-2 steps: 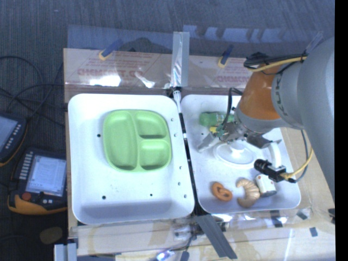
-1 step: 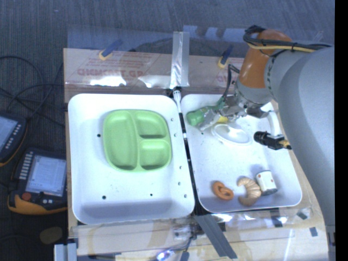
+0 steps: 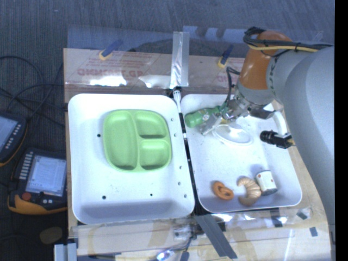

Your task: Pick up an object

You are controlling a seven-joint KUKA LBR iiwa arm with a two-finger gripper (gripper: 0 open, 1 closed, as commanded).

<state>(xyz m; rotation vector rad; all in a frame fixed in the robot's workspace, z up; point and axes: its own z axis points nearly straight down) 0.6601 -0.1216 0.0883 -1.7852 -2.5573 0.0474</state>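
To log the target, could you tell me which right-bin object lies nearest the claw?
The green bottle, beside the claw at the bin's back; the pastries and white block sit at the front.

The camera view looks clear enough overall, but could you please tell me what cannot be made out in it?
- The hand sits at the green bottle in the right bin; whether it grips the bottle is too small and blurred to tell.
- A clear item beside the bottle: see-through against the white floor, so its shape is unclear.
- The white and red item at the front: too small to identify.
- The green tray: its far-side walls hide nothing obvious, though glare blurs the bench behind it.
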